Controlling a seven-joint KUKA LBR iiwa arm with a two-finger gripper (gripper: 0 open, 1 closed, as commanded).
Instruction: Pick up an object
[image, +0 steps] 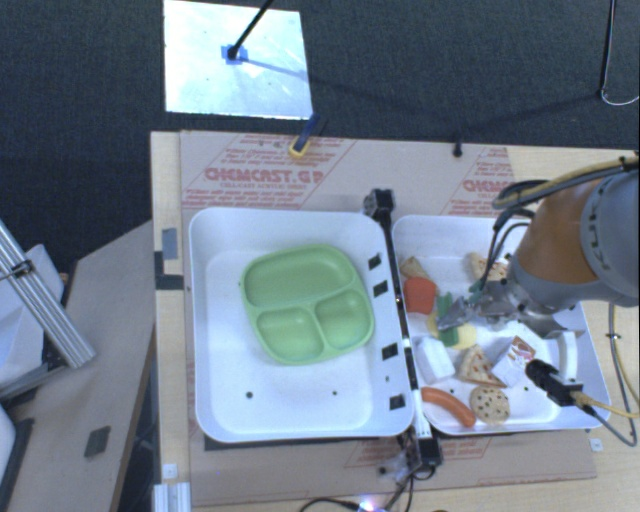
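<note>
The tool (458, 312) hangs low in the right bin (590, 385) among toy food, beside a red piece (420, 295); its grip state cannot be told.

**Toy food crowds the right bin**

In the right bin (440, 232): a red block (420, 294) near its left wall, a pizza slice (481, 368) mid-floor, and a sausage (448, 405) and round cookie (489, 403) along its near edge.
</note>
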